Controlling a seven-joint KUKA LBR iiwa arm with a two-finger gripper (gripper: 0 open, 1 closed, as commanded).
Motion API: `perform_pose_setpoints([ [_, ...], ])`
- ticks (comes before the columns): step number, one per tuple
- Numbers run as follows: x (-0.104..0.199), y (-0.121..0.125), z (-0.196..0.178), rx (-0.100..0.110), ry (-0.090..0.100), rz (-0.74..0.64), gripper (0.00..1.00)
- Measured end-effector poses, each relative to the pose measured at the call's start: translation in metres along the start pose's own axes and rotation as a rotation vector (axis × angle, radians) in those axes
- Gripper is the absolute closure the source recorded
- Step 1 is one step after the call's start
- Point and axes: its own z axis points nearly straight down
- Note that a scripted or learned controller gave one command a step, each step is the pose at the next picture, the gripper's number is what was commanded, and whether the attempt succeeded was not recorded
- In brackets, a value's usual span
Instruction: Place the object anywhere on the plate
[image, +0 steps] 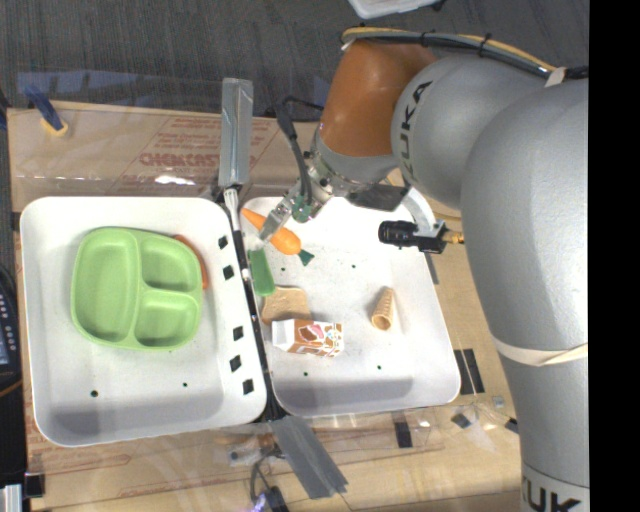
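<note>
Nearest in the right bin (420, 385), a small printed carton (316, 338) is laid flat, with a tan bread-like piece (283, 301) just behind it and an ice cream cone (383, 308) off to the right. A green pickle-ish thing (261, 271) is parked by the divider. Farther back, the orange carrot (281, 238) is found right under the gripper (285, 214); whether it's clamped can't be told tbh. A green divided plate (135, 288) is seated in the left bin (60, 400).
</note>
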Motion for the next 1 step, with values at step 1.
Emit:
perform_pose_setpoints([
  [1, 0.0655, 0.0436, 0.0011, 0.004, 0.004, -0.033, 1.0],
])
